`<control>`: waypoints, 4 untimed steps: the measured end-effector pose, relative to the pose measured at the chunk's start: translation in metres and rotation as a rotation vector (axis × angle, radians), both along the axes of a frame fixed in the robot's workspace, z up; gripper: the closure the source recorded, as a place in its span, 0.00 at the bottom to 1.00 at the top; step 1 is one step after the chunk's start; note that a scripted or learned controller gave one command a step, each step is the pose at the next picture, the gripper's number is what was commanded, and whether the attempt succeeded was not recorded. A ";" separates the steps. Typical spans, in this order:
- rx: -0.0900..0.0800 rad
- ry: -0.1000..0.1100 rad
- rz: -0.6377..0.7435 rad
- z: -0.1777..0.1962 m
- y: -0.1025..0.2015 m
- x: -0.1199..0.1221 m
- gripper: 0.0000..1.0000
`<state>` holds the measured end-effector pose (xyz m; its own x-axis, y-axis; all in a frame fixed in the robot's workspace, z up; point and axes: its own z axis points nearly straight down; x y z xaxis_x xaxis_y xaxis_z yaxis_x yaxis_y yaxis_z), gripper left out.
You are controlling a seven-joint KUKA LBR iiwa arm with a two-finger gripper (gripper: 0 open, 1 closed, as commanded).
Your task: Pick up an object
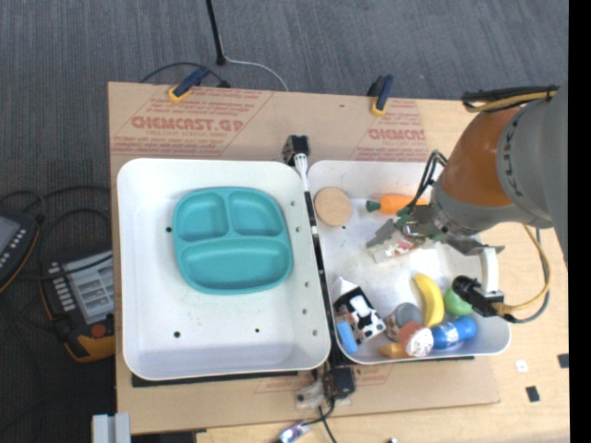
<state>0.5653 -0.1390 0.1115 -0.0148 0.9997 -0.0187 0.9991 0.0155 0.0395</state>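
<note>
Orange-banded arm reaches low into the right bin point(323, 247), wrist over its far half. Gripper point(399, 238) sits just beyond the banana point(427, 298), near the carrot point(395, 203); jaw state: cannot tell, wrist and clutter mask the tips. Nothing visibly held. Candidate objects crowd the bin's near corner beside the banana: blue bottle point(445, 334), green piece point(458, 301), cow toy point(367, 321). Wooden disc point(332, 207) lies apart, probably easier. Teal tray point(233, 240) occupies the other bin.
</note>
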 end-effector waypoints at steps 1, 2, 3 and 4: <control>0.016 0.039 -0.012 -0.015 0.003 -0.004 0.00; 0.010 0.027 0.162 -0.022 -0.028 -0.059 0.00; 0.009 0.026 0.162 -0.012 -0.028 -0.059 1.00; 0.017 0.040 0.015 0.073 0.050 -0.048 1.00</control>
